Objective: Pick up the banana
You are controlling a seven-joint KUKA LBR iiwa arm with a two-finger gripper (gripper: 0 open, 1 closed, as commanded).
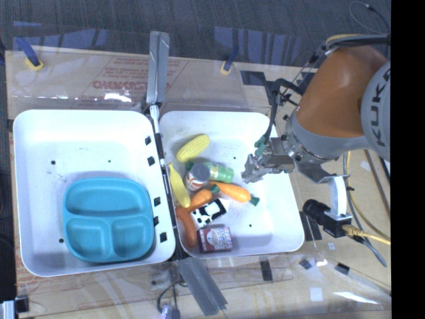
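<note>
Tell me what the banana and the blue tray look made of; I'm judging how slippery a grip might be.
Banana: likely moulded plastic toy, smooth, evenly yellow, faint sheen. Blue tray: looks like hard matte plastic, uniform colour, rounded moulded compartments. Neither can be confirmed by look alone.

A divided tray [106,219] is lying in the left bin [40,128]. The banana [177,186] is lying in the right bin [279,234], against its left wall, left of the carrot [232,191].

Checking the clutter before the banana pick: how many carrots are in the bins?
2, both in the right bin: one carrot mid-bin, another by the left wall. More may be hidden.
</note>
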